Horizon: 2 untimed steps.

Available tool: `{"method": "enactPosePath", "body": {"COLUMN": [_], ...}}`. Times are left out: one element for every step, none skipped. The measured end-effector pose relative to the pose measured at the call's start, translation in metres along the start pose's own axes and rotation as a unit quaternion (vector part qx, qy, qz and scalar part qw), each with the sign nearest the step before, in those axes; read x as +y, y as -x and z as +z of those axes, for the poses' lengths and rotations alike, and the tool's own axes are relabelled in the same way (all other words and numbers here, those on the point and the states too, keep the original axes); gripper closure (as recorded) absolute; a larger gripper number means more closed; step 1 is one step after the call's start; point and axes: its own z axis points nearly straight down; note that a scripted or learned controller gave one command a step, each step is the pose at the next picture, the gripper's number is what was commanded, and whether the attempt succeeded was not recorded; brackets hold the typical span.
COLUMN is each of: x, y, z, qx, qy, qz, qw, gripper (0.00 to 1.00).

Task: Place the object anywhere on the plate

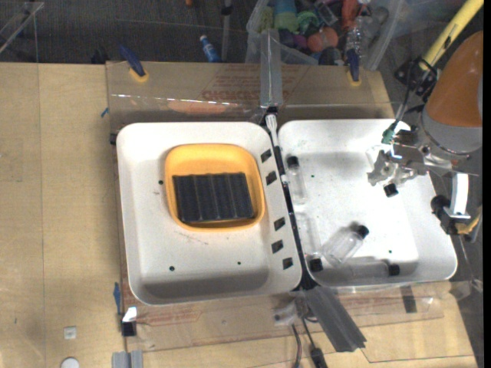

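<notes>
Near the right bin's front, bottle (344, 243) lies diagonally, cap far-right; tool (389, 176) grip unclear.

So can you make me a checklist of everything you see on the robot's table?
Surface: tan bench bearing two shallow white bins, left bin and right bin, side by side.
Job's things: orange plate with a dark ribbed insert, in the left bin; clear bottle with a dark cap, lying on its side in the right bin.
Clutter: nothing seen in the bins.
Claw: claw over the right bin's upper right part, apart from the bottle; nothing seen between its fingers.
Cables: dark cables below the bins' front edge.
Surroundings: clear tub of colourful toys behind the bench.
</notes>
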Motion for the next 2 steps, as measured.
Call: {"method": "enactPosePath", "body": {"x": [0.050,0.054], "y": [-0.031,-0.064], "z": [0.008,0.004], "qx": [0.000,0.000], "qy": [0.002,0.003], "qz": [-0.144,-0.270], "qw": [0.9896,0.9630], "gripper": [1.00,1.00]}}
